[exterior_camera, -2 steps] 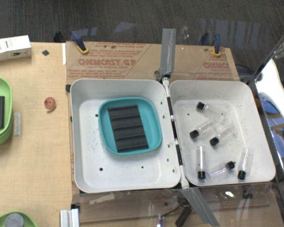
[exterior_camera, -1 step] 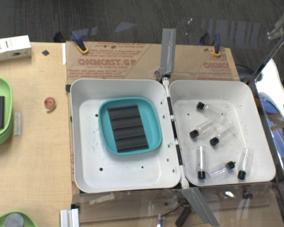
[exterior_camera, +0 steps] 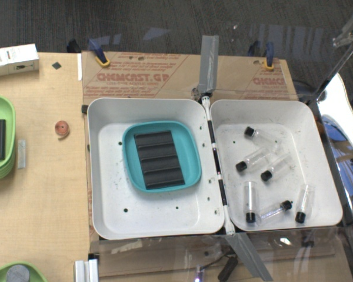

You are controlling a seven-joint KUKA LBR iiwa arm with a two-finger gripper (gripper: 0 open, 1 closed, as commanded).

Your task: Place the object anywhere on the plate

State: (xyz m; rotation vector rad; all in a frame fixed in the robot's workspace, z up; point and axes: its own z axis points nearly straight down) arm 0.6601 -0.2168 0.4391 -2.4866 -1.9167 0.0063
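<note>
A teal plate (exterior_camera: 191, 155) with a dark ribbed insert (exterior_camera: 159, 159) lies in the left white bin (exterior_camera: 109, 175). Several clear vials with black caps are scattered in the right white bin (exterior_camera: 317, 157): one (exterior_camera: 251, 133) at the upper left, one (exterior_camera: 250, 158) near the middle, one (exterior_camera: 274, 170) beside it. Others, among them one (exterior_camera: 249, 202), one (exterior_camera: 275, 210) and one (exterior_camera: 304, 204), lie along the front.
A wooden table (exterior_camera: 41, 187) lies left of the bins with a green tray (exterior_camera: 3, 137), a small round brown piece (exterior_camera: 61, 128) and a white box (exterior_camera: 12, 59). Cardboard (exterior_camera: 141, 75) sits behind the bins, with a grey upright bar (exterior_camera: 209, 63) between them.
</note>
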